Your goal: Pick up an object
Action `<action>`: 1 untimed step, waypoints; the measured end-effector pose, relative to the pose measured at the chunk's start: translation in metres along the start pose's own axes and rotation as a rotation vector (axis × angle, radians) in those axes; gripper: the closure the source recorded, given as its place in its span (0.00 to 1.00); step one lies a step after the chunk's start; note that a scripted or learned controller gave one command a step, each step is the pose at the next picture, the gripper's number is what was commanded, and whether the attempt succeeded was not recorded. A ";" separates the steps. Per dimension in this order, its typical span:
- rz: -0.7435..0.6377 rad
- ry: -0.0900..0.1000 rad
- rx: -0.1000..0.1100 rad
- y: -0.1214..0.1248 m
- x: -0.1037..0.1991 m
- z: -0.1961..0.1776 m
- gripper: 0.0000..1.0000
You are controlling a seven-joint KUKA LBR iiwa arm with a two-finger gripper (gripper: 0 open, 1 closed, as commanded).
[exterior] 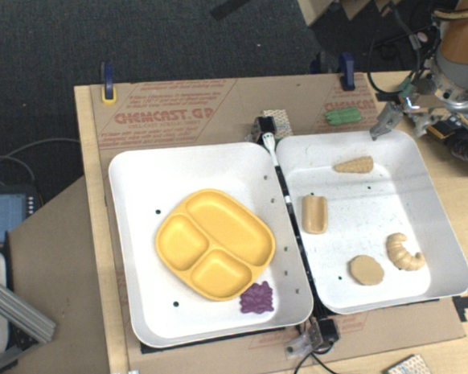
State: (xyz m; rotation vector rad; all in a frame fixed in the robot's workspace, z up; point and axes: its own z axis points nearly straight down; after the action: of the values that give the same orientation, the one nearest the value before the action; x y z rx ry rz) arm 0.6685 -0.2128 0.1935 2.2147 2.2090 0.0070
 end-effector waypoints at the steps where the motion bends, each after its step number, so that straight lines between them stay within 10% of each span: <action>1: -0.006 0.010 0.021 -0.022 0.052 0.114 0.00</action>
State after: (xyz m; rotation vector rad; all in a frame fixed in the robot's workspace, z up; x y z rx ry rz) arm 0.6481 -0.1618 0.0785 2.2242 2.2309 -0.0052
